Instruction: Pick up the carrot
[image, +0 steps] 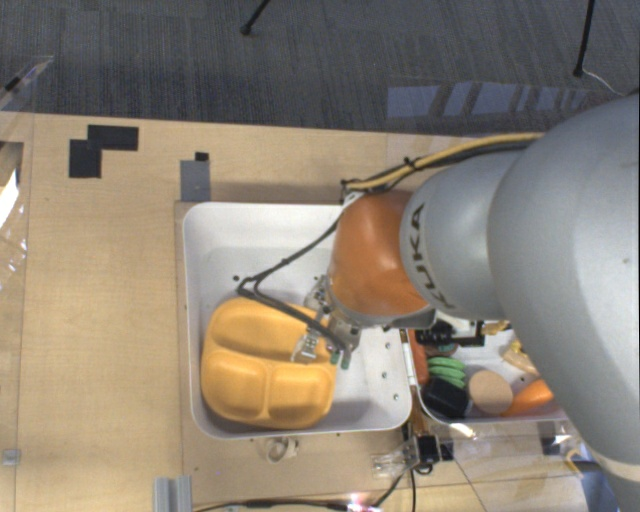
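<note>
Big grey robot arm (560, 250) in the foreground, sweeping in from the right and covering much of the right-hand shallow white bin (497, 424). One orange band (370, 260) above the wrist, and below it the gripper (325, 342) is down inside the left-hand shallow white bin (250, 215). It's low over the upper right edge of a lumpy yellow loaf-shaped foam piece (260, 375), and they look to be touching. Open or closed? Cannot tell from this angle, the wrist hides it.

Now the count. Two bins side by side on the pale wooden bench (100, 350). One yellow loaf, alone in the left bin. In the right bin, peeking out under the arm: one ribbed green piece (446, 371), one black chunk (446, 399) just below it, one tan round ball (489, 392) beside those, and one orange carrot (533, 394).

The carrot sits in the right bin, at the tan ball's right, partly hidden by the arm. It is well apart from the gripper. The wall between the bins, the green piece, the black chunk and the tan ball all lie between them.
</note>
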